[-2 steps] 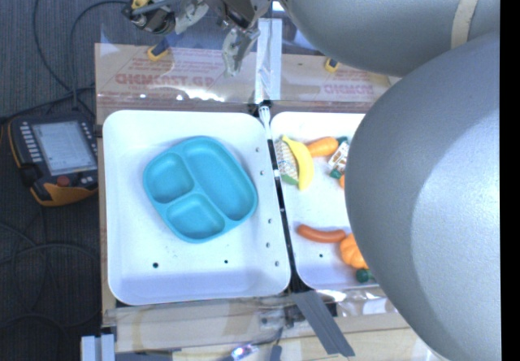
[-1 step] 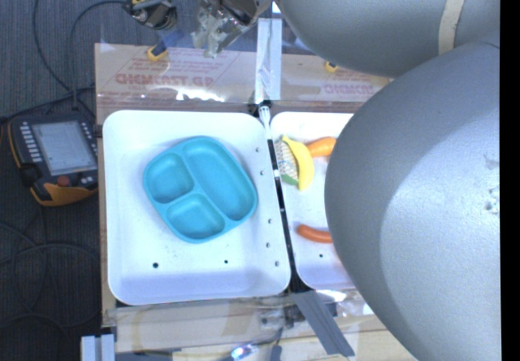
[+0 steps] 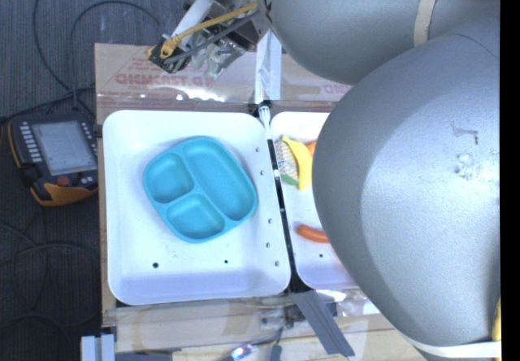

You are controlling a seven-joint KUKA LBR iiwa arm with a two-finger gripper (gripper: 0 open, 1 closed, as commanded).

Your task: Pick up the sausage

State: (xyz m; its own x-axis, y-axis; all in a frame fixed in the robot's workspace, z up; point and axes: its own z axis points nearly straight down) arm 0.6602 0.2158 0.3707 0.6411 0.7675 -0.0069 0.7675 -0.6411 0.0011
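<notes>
The big grey arm fills the right side of the camera view, its rounded links covering most of the right-hand bin, and it bends back up to the top edge, where the orange band sits above the wrist. From there the two-finger hand [image 3: 199, 54] hangs beyond the far rim of the bins, over the brown cardboard sheet [image 3: 134, 75], tilted down and to the left with a yellow cable looped across it. Whether its fingers stand wide or narrow cannot be told; nothing is seen between them.

The small orange-red sausage [image 3: 312, 232] lies well below the hand and to its right, in the right shallow white bin [image 3: 302, 270], partly hidden under the arm. Its long axis runs nearly left to right, the right end dipping slightly.

There are two white bins; the left white bin [image 3: 122, 189], directly below the hand, holds one blue three-compartment plastic plate [image 3: 200, 187]. One yellow banana-shaped piece [image 3: 299, 163] lies in the right bin, between hand and sausage. One black teach pendant [image 3: 50, 158] rests left of the bins.
</notes>
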